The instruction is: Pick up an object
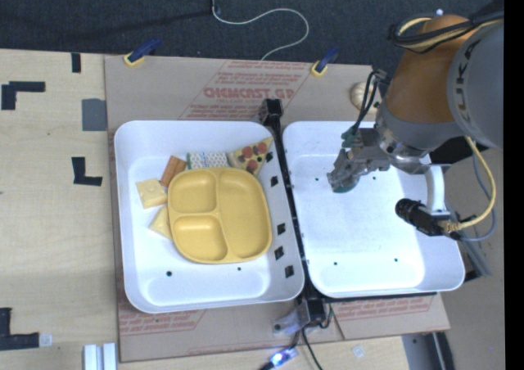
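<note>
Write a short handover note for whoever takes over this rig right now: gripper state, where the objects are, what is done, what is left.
Gripper: over the right bin, near its upper left; nothing seen held.
Objects: all in the left bin. Yellow divided plate in the middle; small flat pieces tucked along its upper and left edges.
Done: no pick yet.
Left: move across to the left bin and pick up an object.

A divided plate [219, 216] is seated in the left bin [135, 278]. Small flat items [173, 168] are tucked behind and left of it. The gripper [342, 180] is positioned over the right bin [393, 274].
</note>
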You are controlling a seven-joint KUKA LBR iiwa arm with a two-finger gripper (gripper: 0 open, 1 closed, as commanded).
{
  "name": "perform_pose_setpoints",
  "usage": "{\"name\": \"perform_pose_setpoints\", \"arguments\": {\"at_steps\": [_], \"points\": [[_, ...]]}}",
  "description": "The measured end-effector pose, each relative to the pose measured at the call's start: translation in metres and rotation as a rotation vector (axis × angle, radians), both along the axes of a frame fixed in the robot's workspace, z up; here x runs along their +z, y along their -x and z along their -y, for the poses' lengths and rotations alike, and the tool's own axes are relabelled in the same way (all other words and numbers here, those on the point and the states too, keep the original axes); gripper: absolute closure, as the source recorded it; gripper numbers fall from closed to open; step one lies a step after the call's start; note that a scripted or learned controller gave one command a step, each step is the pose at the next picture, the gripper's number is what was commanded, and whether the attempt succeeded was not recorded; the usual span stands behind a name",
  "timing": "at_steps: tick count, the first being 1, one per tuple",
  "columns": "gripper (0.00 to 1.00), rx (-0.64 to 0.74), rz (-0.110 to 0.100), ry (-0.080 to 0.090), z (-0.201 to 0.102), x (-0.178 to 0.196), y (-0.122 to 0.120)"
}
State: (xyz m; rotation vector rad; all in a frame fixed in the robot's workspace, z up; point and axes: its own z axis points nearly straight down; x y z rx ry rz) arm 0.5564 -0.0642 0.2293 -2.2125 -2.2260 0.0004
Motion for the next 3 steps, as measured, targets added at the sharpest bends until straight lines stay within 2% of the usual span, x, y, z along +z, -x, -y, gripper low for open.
{"name": "perform_pose_setpoints", "arguments": {"at_steps": [1, 2, 3], "points": [[1.00, -0.002, -0.002, 0.001, -0.034, -0.016, 0.008], [1.00, -0.004, 0.002, 0.001, -0.033, 0.005, 0.013], [1.00, -0.004, 0.001, 0.001, -0.032, 0.004, 0.008]]}}
